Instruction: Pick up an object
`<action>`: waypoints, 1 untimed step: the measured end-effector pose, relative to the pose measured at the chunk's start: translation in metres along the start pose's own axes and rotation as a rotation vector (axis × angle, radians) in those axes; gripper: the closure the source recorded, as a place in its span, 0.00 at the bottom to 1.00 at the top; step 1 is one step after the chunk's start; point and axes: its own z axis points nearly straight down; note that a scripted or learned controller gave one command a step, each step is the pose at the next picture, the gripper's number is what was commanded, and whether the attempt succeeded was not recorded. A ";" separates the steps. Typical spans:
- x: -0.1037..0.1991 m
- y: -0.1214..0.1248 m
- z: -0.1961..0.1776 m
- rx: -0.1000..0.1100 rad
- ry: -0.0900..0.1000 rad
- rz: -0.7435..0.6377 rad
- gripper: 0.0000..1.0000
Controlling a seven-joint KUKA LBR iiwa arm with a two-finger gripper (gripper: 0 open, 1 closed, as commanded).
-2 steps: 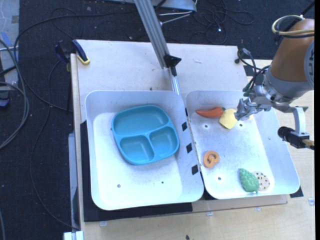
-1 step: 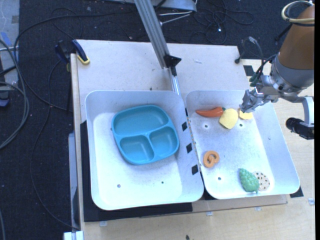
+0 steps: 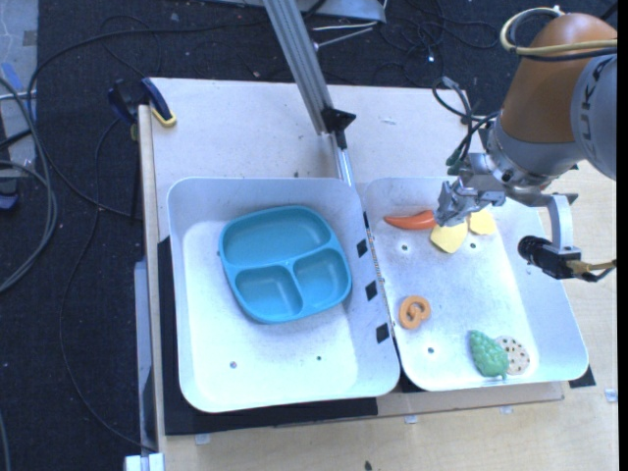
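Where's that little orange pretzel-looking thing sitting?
The pretzel lies in the right bin, near its left wall, below the carrot and left of the green toy.

The scene is evenly and fairly brightly lit from overhead, with no hard shadows. The two white bins (image 3: pixel 196 361) (image 3: pixel 530 292) read close to overexposed, their floors washed to a flat pale tone with little texture. Soft, short shadows sit under the blue tray (image 3: pixel 285 263) and along the bins' inner walls. The orange band (image 3: pixel 549 72) of the arm carries a broad soft highlight on its upper curve. The dark floor (image 3: pixel 69 27) around the worktop (image 3: pixel 245 126) stays murky and grainy. Overall sharpness is modest: small items in the right bin look soft and slightly smeared, and fine edges show compression noise.
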 end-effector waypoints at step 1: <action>0.049 -0.006 -0.004 0.000 0.001 0.000 1.00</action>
